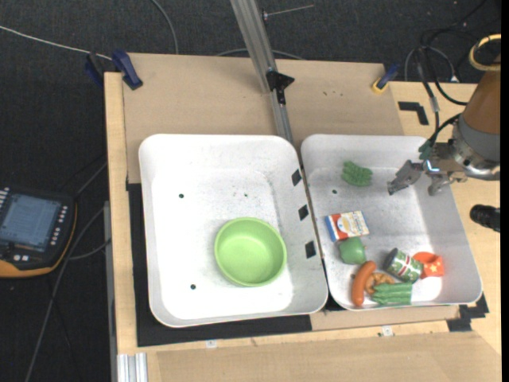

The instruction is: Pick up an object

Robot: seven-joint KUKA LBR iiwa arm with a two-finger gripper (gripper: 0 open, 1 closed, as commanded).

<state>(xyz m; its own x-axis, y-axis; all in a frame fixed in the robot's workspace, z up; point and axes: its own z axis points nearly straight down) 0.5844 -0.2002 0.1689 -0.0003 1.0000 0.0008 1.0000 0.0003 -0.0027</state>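
Note:
My gripper [418, 183] hangs over the upper right part of the right bin [445, 213], open, with nothing between its fingers. A crinkled green vegetable [357, 173] lies to its left, apart from it. Lower in that bin lie a small white, red and blue carton [347, 225], a round green fruit [352, 251], a tipped green can [403, 265], a red piece [430, 266], an orange sausage [363, 282] and a green pod [392, 294]. A light green bowl [250, 251] stands in the left bin [183, 173].
A metal pole [258, 38] slants down to the gap between the bins. Blue clamps [126, 68] hold the board's far corners. A handheld pendant [32, 229] lies on the floor at the left. Bare bin floor lies under the gripper.

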